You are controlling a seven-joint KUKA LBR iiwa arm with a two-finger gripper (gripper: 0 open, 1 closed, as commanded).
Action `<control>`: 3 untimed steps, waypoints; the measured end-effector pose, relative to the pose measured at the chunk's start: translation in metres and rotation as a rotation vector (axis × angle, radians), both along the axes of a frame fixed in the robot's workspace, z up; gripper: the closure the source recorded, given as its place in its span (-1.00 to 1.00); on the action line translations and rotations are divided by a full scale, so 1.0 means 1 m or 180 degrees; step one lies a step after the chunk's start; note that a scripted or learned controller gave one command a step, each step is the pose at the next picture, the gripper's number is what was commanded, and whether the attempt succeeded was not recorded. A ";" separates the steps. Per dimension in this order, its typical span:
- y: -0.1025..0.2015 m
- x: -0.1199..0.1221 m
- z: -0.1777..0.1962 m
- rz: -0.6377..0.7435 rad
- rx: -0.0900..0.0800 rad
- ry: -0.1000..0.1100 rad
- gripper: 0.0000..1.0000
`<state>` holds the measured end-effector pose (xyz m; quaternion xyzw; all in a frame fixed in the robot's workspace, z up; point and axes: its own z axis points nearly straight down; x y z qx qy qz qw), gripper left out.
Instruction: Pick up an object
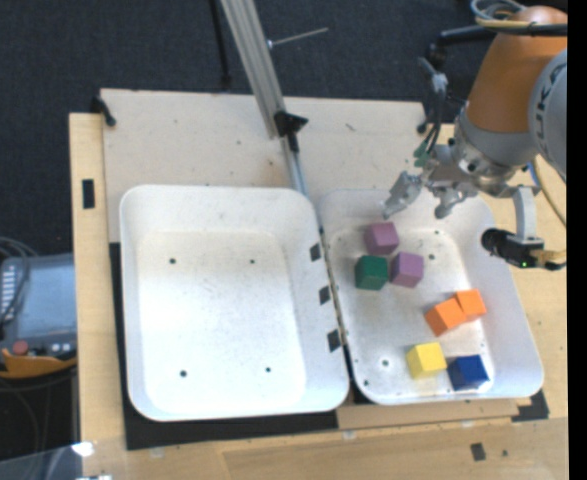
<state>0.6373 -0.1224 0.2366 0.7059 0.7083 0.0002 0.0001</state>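
The arm (513,88) is cut off at the right of the frame, so its base and most of its length are out of sight. The jaws are too small and blurred to read. The grey pole (258,63) leaves the frame at the top. A grey box (33,303) at left is cut by the edge. The table (193,138) runs off the bottom.

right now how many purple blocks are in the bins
2, both in the right bin: one purple block at the far end, the other just nearer, beside the green block.
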 end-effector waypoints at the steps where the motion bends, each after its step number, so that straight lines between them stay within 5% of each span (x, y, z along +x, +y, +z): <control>1: 0.000 0.000 0.000 0.0001 -0.0001 0.0000 -1.00; 3: -0.004 -0.003 -0.100 -0.0004 -0.0006 0.0012 -1.00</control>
